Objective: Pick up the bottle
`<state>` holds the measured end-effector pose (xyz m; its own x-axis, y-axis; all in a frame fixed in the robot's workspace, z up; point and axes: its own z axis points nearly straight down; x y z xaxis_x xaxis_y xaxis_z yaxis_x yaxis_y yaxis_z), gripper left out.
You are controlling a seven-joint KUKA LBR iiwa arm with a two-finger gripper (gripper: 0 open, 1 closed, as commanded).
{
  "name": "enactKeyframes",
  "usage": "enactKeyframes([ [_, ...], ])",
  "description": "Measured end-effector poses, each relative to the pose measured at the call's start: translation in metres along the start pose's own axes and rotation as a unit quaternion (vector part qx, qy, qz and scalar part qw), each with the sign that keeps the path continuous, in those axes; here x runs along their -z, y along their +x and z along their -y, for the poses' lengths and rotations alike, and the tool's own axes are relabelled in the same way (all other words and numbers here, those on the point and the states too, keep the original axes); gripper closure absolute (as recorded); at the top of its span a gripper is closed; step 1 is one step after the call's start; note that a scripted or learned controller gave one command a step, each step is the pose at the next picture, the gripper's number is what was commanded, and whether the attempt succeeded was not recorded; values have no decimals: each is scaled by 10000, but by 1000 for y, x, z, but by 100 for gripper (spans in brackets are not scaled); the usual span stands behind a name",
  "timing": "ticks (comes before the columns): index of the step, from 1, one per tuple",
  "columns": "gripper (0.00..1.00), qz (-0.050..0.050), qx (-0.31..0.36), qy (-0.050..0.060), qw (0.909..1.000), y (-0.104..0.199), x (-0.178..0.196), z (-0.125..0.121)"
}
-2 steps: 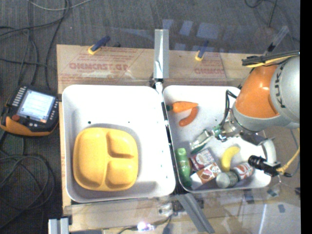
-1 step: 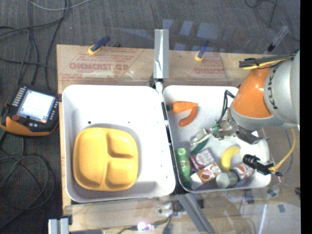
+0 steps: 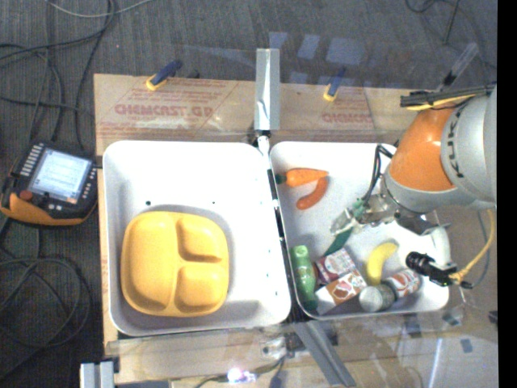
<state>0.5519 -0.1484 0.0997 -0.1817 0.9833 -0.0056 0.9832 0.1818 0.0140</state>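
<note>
The bottle [image 3: 304,272] is green and lies along the left wall of the right bin [image 3: 355,153], near the bin's front-left corner, its narrow end pointing to the back. It looks like small, light plastic: stiff enough to bear a squeeze, but round and smooth, so it may roll or slip. I judge the best hold is across its middle, though the wall on one side and the carton [image 3: 339,267] just beside it leave little room. A can [image 3: 389,291] and a banana [image 3: 380,259] lie nearer the front-right corner, and a carrot [image 3: 307,177] lies at the back. The claw [image 3: 370,211] hangs over the bin's middle, apart from the bottle; whether it is released or clenched I cannot tell. The left bin [image 3: 121,160] carries a yellow tray [image 3: 175,261].
</note>
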Motion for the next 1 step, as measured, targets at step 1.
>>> enactKeyframes([
  [1,100,-20,205,72,9998,53,152,-14],
])
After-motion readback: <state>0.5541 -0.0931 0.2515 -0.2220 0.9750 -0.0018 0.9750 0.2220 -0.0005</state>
